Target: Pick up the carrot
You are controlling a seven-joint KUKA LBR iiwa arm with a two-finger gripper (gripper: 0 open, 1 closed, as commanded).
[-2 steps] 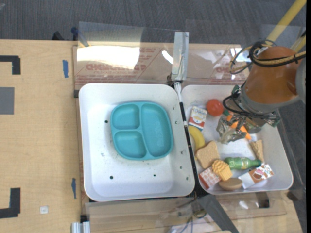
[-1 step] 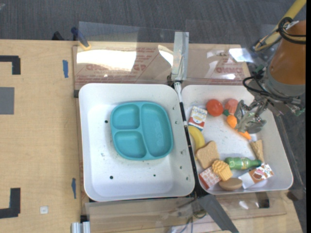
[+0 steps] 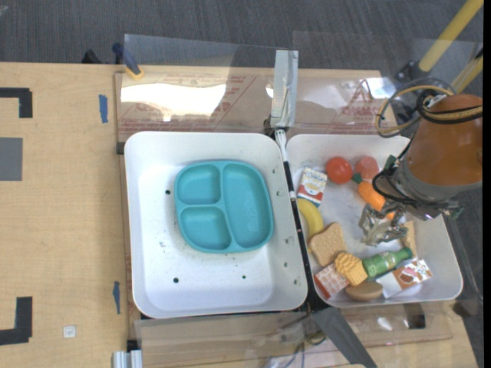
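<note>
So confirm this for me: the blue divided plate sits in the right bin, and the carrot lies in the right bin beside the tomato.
Not quite. The camera view shows the blue divided plate in the left bin, not the right one. The rest holds: the carrot lies in the right bin beside the tomato.

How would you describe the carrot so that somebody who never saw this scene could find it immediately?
Look in the right white bin, the one crowded with toy food, not the one holding the blue divided plate. Near its upper right, beside the grey and orange arm's gripper, lies a small orange tapered carrot. It sits just below the round red tomato and is the only elongated orange piece there.
</note>
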